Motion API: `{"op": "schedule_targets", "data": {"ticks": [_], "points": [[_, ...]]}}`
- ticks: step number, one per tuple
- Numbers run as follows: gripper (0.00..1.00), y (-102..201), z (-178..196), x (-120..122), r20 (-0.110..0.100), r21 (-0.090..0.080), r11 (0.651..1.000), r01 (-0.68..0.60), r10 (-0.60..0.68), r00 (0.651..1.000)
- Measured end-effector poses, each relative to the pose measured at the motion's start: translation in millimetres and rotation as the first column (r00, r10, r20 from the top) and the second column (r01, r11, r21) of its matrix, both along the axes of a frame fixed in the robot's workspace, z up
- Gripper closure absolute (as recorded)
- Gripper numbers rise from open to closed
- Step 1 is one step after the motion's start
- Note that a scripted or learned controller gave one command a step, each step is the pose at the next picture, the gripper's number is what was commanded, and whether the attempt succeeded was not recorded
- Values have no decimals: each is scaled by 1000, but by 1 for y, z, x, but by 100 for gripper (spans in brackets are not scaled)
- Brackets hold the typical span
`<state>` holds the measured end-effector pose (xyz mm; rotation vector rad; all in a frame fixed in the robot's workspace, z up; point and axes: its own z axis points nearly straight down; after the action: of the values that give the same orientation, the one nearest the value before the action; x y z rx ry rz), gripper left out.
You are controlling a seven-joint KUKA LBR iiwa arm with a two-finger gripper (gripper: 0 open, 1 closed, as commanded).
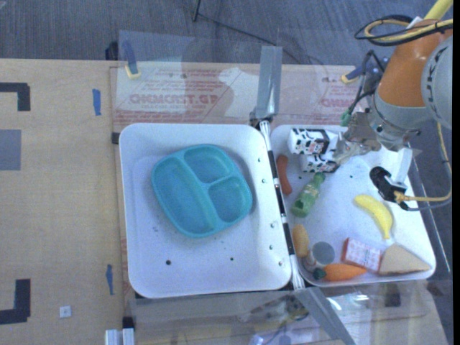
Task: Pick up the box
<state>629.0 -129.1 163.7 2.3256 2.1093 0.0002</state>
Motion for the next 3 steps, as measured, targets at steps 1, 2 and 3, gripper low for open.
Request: {"op": "schedule_targets", "data": {"ticks": [1, 2, 3], "points": [[0, 0, 0, 0, 0, 0, 1000, 0, 0, 1000], [0, -23, -68, -56, 2, 0, 982, -190, 190, 982], [0, -6, -32, -150, -2, 2, 999, -53, 53, 999]]}}
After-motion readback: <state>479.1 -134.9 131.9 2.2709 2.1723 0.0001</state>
